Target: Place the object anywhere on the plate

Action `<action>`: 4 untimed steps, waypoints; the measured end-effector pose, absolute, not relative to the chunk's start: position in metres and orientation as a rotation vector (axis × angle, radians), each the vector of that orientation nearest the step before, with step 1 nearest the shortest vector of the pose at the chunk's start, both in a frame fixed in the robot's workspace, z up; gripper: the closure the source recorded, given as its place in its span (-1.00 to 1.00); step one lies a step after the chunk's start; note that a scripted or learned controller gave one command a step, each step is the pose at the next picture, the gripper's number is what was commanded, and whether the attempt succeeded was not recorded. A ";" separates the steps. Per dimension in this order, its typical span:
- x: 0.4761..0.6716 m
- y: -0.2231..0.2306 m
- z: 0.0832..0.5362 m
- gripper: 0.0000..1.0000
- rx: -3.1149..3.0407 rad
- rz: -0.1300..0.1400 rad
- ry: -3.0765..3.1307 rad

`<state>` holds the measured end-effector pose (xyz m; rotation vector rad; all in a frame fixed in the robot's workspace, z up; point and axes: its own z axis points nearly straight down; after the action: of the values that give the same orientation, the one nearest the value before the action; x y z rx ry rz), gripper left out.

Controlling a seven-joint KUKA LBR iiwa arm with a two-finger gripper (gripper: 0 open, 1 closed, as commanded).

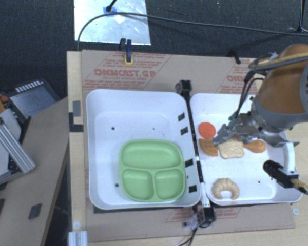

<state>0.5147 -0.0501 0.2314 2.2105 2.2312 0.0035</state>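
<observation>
Two white bins (100, 106) on my desk, one green plate (152, 169) in the left bin, five food pieces right of the plate: one croissant (225, 188), one tomato (207, 130), three flat pieces (231, 149).

Single fixed camera above the bench, slanted downward, both white bins (143, 99) in frame

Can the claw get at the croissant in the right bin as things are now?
Probably yes. The croissant lies alone near the front of the right bin, with nothing on it, and the claw is just behind it in that bin.
</observation>
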 end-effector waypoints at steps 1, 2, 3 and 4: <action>0.519 0.007 0.221 1.00 2.211 0.003 2.233; 0.527 0.059 0.212 1.00 2.211 0.003 2.232; 0.532 0.103 0.219 1.00 2.211 0.005 2.232; 0.538 0.152 0.211 1.00 2.212 0.004 2.232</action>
<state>0.5382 0.1521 0.2114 2.2117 2.2324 0.0037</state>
